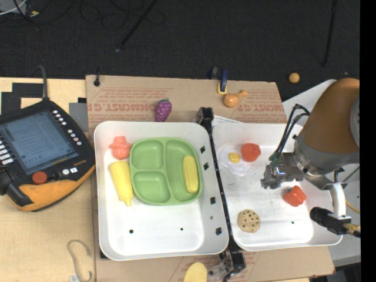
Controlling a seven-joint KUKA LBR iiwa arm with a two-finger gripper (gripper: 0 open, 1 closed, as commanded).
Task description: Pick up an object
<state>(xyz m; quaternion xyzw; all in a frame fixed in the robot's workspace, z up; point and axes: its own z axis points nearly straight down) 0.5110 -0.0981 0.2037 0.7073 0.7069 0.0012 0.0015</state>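
Inside right bin point(305, 235): red tomato point(251, 152), fried egg point(234, 157), cookie point(249, 220), red block point(294, 196) just beside gripper point(273, 178). Jaw state possibly closed; cannot tell, nothing visibly held.

Bench: my light wooden bench top point(35, 239), under brown cardboard sheet point(188, 96).
On cardboard: two shallow white plastic bins point(153, 239), side by side.
On bench, left: black-and-orange teach pendant point(41, 151).
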